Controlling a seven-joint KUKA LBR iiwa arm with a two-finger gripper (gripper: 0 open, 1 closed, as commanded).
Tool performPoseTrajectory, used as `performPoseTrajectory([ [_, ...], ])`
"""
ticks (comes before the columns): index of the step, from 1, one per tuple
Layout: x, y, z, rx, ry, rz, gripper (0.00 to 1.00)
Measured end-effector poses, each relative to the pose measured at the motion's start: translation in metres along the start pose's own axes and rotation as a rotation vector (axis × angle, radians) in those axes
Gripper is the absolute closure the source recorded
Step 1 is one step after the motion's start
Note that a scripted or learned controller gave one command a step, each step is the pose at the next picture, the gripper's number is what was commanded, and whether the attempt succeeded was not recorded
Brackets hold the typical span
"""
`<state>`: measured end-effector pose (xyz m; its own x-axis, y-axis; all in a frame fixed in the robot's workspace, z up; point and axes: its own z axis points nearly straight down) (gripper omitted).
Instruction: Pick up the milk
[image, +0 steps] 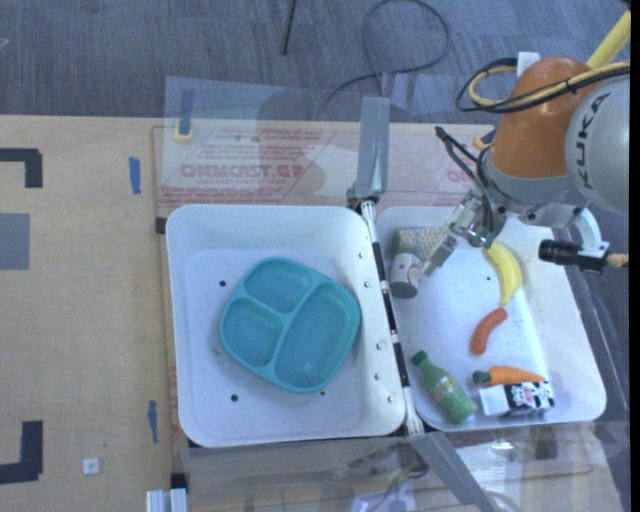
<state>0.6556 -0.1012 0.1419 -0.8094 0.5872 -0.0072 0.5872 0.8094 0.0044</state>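
The milk (517, 398) is a small white carton with black patches, lying on its side in the front right corner of the right bin (440, 325). My gripper (437, 259) hangs over the back left part of that bin, slanting down to the left, far from the milk. It is close beside a small grey can (403, 275) and a speckled packet (419, 240). Nothing from the bin is seen in its grasp.
An orange carrot (511, 376) lies touching the milk's far side. A green bottle (443, 386) lies to its left. A red sausage (488, 330) and a yellow banana (506, 271) sit further back. The left bin (190, 260) holds a blue divided plate (290, 322).
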Motion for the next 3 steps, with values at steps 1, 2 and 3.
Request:
performPoseTrajectory([
  [1,-0.013,-0.019,-0.088,0.001,-0.001,0.276,0.00],
  [2,0.012,-0.013,0.045,0.002,0.001,0.368,0.00],
  [3,-0.026,-0.020,0.054,0.005,0.012,0.375,0.00],
])
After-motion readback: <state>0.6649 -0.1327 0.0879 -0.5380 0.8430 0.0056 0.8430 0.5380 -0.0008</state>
